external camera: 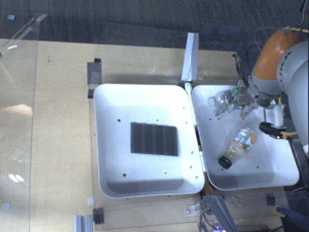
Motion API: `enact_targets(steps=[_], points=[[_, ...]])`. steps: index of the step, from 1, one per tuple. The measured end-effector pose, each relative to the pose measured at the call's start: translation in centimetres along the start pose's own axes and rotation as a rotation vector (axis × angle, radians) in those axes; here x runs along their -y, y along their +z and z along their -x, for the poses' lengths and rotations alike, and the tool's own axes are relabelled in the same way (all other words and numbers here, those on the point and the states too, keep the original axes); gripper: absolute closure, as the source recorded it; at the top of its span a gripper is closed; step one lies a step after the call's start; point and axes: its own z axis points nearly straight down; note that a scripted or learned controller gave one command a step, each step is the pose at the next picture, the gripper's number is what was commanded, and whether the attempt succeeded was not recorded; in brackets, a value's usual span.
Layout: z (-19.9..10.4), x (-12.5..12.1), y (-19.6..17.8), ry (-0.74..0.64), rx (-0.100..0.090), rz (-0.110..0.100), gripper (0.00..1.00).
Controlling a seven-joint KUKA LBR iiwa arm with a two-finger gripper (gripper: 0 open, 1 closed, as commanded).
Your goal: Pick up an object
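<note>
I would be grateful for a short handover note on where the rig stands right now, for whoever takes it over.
Gripper: low in the back of the right bin, beside a crumpled clear plastic piece; a hold cannot be confirmed.
Bottle: lying on its side mid right bin, black cap toward the front-left, untouched.
Left bin: holds a dark ribbed rectangular object.
Done: nothing visibly lifted.
Left: secure and raise one object.
</note>
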Motion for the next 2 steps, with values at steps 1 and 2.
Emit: enact_targets(steps=[1, 2], points=[[3.4, 8.2, -0.2, -0.075, 0.051, 0.081, 0.0], [3.7, 0.9, -0.5, -0.253, 0.037, 0.004, 0.0]])
